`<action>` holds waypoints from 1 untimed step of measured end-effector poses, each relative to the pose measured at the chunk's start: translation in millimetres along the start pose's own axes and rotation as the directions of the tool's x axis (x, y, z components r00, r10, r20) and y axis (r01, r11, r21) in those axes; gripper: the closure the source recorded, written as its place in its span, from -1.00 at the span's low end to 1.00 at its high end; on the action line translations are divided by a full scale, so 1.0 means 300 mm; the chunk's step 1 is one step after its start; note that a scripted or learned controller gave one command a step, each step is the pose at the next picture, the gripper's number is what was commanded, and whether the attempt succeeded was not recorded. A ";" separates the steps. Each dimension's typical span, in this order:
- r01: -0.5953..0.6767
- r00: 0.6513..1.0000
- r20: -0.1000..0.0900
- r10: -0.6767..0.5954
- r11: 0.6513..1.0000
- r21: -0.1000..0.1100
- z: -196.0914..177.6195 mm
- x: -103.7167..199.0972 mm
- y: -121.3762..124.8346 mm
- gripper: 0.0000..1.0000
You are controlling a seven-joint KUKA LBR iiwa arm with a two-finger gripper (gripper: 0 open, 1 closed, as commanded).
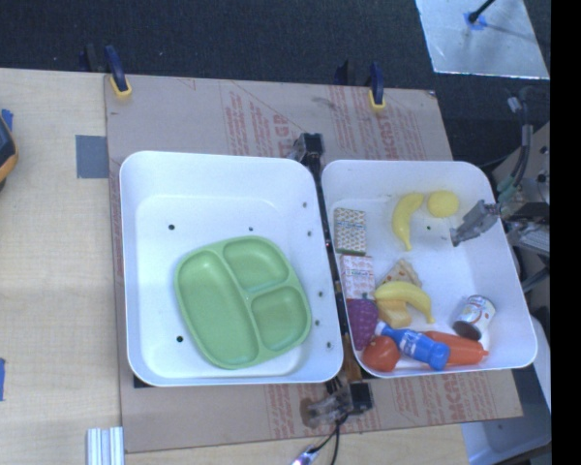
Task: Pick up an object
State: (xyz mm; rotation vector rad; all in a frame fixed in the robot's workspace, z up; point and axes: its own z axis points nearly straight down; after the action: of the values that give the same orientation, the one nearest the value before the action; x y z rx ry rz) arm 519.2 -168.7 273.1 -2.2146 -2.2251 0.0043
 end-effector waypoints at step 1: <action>0.001 1.000 0.000 -0.001 1.000 0.002 0.308 0.163 -0.004 -1.00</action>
State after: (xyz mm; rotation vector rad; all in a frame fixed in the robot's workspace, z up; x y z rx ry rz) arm 517.4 -119.9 180.6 -2.2122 -2.2252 0.0058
